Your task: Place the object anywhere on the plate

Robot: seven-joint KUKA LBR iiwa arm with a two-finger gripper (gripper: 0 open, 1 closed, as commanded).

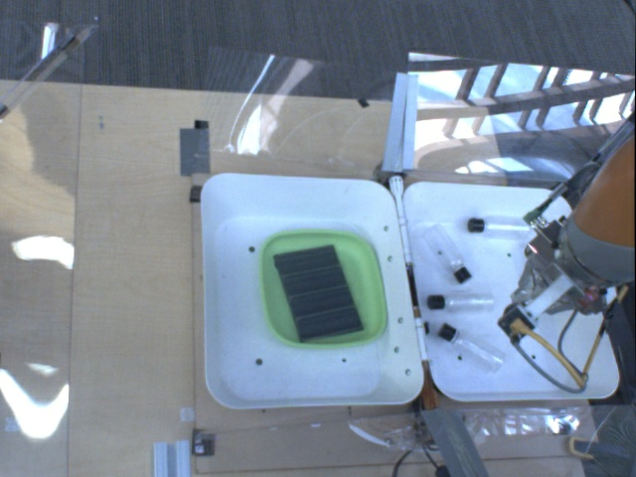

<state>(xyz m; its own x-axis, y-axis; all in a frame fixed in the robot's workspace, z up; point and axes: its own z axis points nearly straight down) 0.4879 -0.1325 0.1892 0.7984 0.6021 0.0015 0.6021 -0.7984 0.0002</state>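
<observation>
Your left bin (pixel 229 366) holds a green plate (pixel 373 286), set a little right of the bin's middle. On that plate lies a dark ribbed block (pixel 317 293), flat, with its long side running from the far-left towards the near-right. All of it sits inside the plate's rim, with green showing on every side.

Look to the right bin (pixel 497 202) and you will find the end effector (pixel 537 291) above its right half, hanging from the grey arm (pixel 591 251) with the orange band (pixel 606 202) that comes in from the right. You cannot tell whether the end effector is open or closed, and you can see nothing gripped in it.

Four clear vials with black caps lie on the floor of the right bin, all to the left of the end effector and apart from it. The far vial (pixel 497 228) lies near the back wall with its cap to the left. A second vial (pixel 449 258) lies slantwise below it with its cap at the near end. A third vial (pixel 459 303) lies level with its cap by the bin's left wall. The nearest vial (pixel 472 344) slants towards the front.

Both bins stand touching, side by side, on the pale wooden worktop (pixel 99 266).
</observation>
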